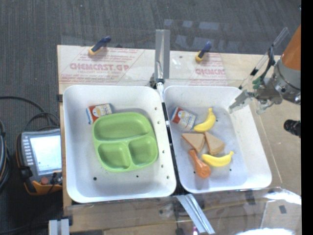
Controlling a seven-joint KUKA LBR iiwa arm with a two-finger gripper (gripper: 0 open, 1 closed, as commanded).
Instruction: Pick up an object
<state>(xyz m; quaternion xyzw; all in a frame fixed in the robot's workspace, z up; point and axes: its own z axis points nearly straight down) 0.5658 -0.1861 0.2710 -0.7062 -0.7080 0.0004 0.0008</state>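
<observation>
The right bin (257, 151) holds a small red and white carton (183, 117), a yellow banana (206, 121), two brown bread wedges (194, 141) (214, 143), a second banana (218, 158) and an orange carrot-like piece (199, 164). My gripper (245, 106) hangs over the bin's upper right corner, up and to the right of the first banana and apart from every object. Its fingers are spread open and hold nothing.
The left bin (78, 131) carries a green divided plate (126, 140) and another small carton (99, 111) at its upper left. A metal post (162, 53) stands behind the gap between the bins. Two clamps (100, 45) (203, 51) sit on the back board.
</observation>
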